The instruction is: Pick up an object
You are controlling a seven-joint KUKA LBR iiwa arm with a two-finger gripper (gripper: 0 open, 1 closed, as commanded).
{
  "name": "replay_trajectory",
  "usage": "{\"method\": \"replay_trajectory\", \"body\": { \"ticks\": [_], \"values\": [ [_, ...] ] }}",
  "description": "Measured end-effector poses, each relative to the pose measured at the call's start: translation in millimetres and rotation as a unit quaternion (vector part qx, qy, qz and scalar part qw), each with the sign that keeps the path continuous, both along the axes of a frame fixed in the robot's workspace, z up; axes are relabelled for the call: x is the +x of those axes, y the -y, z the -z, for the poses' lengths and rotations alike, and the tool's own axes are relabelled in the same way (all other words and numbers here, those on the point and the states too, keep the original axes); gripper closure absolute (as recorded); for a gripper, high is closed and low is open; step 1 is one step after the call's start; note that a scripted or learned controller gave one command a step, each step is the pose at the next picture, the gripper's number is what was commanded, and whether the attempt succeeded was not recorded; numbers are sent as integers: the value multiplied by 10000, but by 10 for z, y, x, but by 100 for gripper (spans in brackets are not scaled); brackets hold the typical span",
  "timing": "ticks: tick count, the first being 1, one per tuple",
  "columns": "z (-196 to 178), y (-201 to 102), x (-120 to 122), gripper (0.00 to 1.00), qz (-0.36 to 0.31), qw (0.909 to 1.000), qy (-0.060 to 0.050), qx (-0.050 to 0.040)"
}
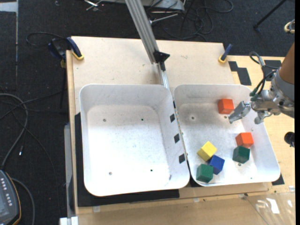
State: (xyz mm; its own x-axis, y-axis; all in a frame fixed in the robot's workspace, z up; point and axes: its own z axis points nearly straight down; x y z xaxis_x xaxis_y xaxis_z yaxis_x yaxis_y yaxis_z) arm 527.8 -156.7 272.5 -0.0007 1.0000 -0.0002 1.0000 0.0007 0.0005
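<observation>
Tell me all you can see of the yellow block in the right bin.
The yellow block is a small cube with a matte, painted look, lying turned cornerwise to the right bin walls on the white floor, toward the near left. The blue block sits close by its near right corner, perhaps touching; a green block lies just nearer. The tool is well away from it.

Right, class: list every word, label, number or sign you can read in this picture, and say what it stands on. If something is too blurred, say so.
No readable text anywhere in this view.
The black squares on the divider between the bins are plain marks, without letters.
The black blocks on the bench near the far right corner form a pattern, not words.
The device at the lower left shows small buttons, too blurred to read.
</observation>
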Motion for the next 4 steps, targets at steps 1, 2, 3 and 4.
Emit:
{"method": "replay_trajectory", "body": {
  "ticks": [1, 2, 3, 4],
  "values": [
    [0, 0, 0, 0, -1, 10000, 0, 0],
    [197, -264, 285, 0, -24, 10000, 0, -3],
    [1064, -463, -113, 0, 4, 10000, -52, 14],
    [1781, -540, -139, 0, 4, 10000, 10, -7]
  ]
}}
